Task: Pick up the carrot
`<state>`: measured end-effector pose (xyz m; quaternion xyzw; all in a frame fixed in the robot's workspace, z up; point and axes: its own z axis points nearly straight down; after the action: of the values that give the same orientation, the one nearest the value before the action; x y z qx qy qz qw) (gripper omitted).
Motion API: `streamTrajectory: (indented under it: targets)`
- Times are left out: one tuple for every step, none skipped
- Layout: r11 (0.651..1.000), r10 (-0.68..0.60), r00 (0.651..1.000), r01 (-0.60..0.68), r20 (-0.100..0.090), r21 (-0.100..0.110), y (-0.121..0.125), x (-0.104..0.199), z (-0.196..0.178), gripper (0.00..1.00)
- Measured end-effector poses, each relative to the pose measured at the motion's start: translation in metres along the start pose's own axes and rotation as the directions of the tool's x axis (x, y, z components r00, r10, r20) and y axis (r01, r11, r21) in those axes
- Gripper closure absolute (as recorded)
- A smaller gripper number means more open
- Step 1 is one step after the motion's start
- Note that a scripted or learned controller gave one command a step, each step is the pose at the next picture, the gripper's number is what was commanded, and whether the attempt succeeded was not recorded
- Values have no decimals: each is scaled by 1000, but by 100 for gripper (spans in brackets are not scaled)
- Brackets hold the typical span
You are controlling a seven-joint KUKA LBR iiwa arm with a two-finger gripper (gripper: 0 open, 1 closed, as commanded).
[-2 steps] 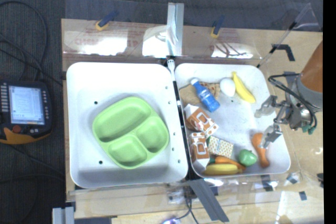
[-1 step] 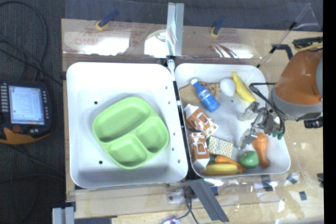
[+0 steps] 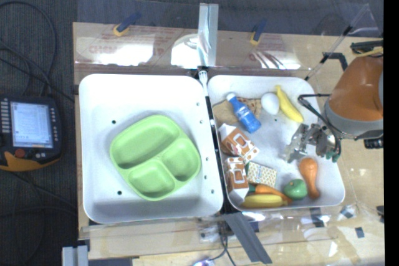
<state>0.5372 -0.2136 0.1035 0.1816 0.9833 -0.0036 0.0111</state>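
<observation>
In the right bin, near its right wall and toward the front, the carrot lies with its thick orange end up toward the gripper and its narrower end pointing to the bin's front rim. The gripper hangs just above and left of the carrot's upper end, very near it, with its metal fingers pointing down and left over bare bin floor; nothing can be seen between them, and whether they are spread or closed cannot be told at this angle. The arm, with its orange band, comes in just above and to the right of the carrot. Just left of the carrot's lower end sits a green round fruit, touching or nearly touching it. Further left of the carrot along the front wall lie a yellow banana and an orange piece above it, then a checkered packet and two orange-and-white cartons. Well above the carrot, beyond the gripper, are a second banana, a white egg beside it, and a blue bottle lying tilted. Far to the carrot's left, the left bin holds a green divided tray.
</observation>
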Motion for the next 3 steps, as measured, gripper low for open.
streamTrajectory:
  targets:
    - [957, -291, 956, 291, -21, -10, 27, 67, -5, 100]
    - [884, -467, 884, 466, -13, -12, 75, 82, -90, 100]
    - [688, -726, 688, 725, -12, -20, 118, 77, -82, 100]
